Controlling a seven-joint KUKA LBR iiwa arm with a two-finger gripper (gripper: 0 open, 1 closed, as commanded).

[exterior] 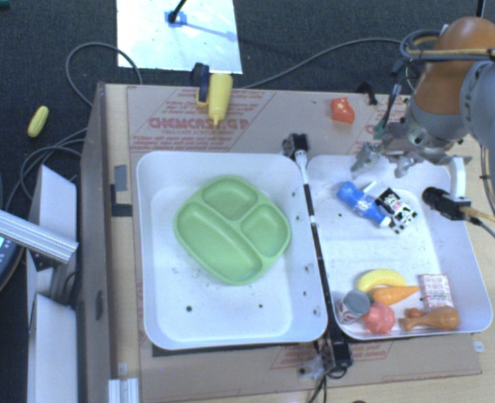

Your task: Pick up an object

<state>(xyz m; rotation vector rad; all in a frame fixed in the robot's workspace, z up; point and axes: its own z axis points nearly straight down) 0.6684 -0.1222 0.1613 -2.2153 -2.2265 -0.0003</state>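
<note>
My gripper [382,163] hangs over the far edge of the right bin [453,250], its two grey fingers spread open with nothing between them. Just in front of it lie a blue bottle [358,201] and a black-and-white patterned toy [397,209]. Along the bin's near edge sit a banana [380,279], a carrot [397,294], a pink fruit [380,318], a grey lump [356,302], a brown drumstick [432,317] and a small packet [436,288].
The left bin [164,309] holds a green divided plate [232,229]. A yellow object [218,96] and a small orange-red item [341,110] lie on the cardboard behind the bins. A black fitting [440,200] juts over the right bin.
</note>
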